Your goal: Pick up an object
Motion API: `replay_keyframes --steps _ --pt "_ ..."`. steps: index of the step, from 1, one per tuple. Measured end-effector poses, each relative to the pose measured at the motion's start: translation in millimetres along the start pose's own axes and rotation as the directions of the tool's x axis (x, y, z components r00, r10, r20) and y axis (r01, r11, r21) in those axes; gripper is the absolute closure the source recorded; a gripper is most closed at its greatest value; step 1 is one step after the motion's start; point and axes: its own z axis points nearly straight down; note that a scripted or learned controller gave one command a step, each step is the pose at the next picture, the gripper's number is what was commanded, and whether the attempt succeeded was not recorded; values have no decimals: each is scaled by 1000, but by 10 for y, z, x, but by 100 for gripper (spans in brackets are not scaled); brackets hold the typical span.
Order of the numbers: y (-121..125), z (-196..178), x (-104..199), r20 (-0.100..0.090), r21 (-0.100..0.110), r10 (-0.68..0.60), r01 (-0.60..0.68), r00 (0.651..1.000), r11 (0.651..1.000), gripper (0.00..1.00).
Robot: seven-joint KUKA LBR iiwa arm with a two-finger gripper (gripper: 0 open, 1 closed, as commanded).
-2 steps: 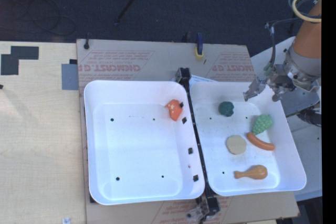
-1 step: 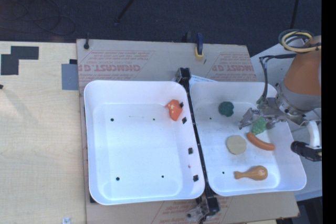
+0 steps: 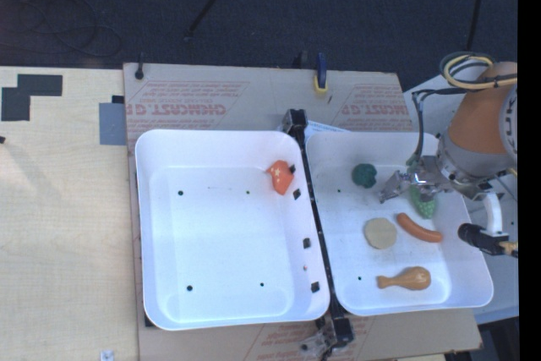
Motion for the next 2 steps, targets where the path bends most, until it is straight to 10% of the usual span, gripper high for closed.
replay_keyframes --steps 1,2 --pt "268 -846 -162 4 3 1 -1 1000 1000 0" --pt "-395 -482 -92 -3 22 1 -1 1000 1000 0"
